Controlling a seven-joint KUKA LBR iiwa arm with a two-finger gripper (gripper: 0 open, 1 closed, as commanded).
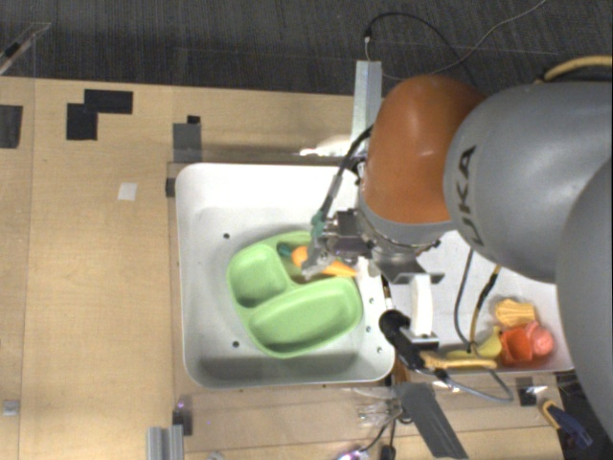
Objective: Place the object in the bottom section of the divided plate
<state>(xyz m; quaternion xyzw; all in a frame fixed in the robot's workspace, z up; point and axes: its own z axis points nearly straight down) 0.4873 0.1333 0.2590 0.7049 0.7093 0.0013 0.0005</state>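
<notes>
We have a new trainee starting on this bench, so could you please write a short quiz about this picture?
1. True or false: the green plate lies in the left white bin.
2. Where is the gripper? A) over the plate's upper right part B) over the bare bench C) over the right bin
3. Fill in: the red and yellow toys lie in the ____ bin.

Key: 1 true; 2 A; 3 right.

1. The grey arm [536, 171] reached in from the right, filling the upper right of the view.
2. Its orange band [412, 151] sat above the wrist.
3. The gripper [321, 247] pointed down and left.
</notes>
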